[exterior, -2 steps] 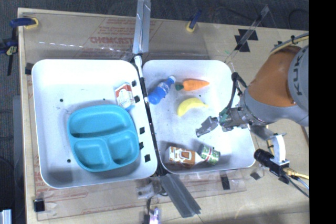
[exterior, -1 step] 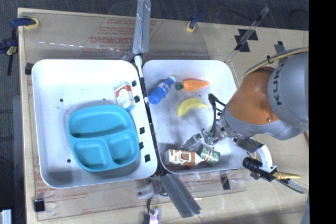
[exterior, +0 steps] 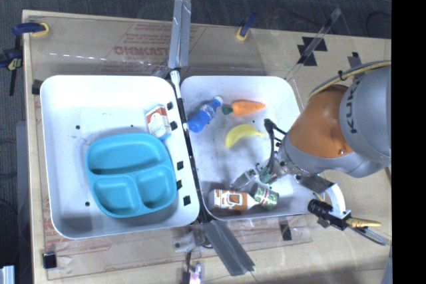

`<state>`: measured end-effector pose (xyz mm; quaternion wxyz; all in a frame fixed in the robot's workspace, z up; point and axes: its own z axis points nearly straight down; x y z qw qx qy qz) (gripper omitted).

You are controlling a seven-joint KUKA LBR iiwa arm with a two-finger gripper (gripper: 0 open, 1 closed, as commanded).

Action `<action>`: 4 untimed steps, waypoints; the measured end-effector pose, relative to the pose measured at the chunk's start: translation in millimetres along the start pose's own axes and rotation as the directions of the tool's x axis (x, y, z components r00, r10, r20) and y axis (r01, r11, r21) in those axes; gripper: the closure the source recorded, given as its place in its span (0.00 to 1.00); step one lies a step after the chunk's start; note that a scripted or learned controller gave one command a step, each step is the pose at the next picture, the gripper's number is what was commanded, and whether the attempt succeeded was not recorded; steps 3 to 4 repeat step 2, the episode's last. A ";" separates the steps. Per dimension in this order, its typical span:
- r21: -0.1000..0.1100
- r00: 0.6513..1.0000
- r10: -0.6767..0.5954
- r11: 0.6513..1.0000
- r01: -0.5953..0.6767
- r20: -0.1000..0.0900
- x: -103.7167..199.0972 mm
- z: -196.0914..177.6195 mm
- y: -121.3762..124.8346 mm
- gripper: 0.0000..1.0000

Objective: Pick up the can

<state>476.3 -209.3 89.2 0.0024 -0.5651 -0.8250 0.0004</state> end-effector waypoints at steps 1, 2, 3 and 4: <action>0.005 1.000 -0.005 1.000 0.005 -0.004 0.8 -7.1 -0.3 1.00; 0.001 0.987 -0.159 0.987 0.159 0.001 -8.5 -124.5 30.7 1.00; 0.001 0.987 -0.159 0.987 0.159 0.001 -8.5 -124.5 30.7 1.00; 0.001 0.987 -0.159 0.987 0.159 0.001 -8.5 -124.5 30.7 1.00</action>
